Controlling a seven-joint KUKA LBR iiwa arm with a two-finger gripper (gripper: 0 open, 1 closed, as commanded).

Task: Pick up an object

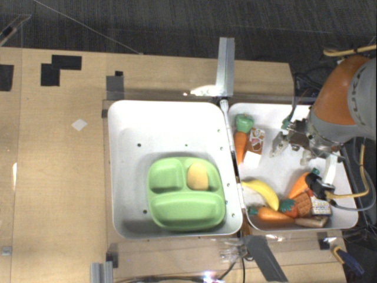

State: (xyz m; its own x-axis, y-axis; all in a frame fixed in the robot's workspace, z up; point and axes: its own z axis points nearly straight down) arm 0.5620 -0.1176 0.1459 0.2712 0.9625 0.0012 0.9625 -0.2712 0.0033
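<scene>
My gripper (292,148) hangs over the middle of the right bin (268,114), above its bare white floor. Its fingers stand open with nothing between them. To its left lie a carrot with a green top (240,139) and a small red and white packet (256,140). Below the gripper are a banana (263,193), an orange carrot-like piece (274,215), an orange wedge (298,184) and a small printed box (311,206). The arm's wrist hides part of the bin's right side.
The left bin (135,134) holds a green divided plate (184,202) with a yellow round fruit (198,176) in its upper right compartment. A metal post (225,66) stands behind the wall between the bins. Cables (353,196) trail at the right rim.
</scene>
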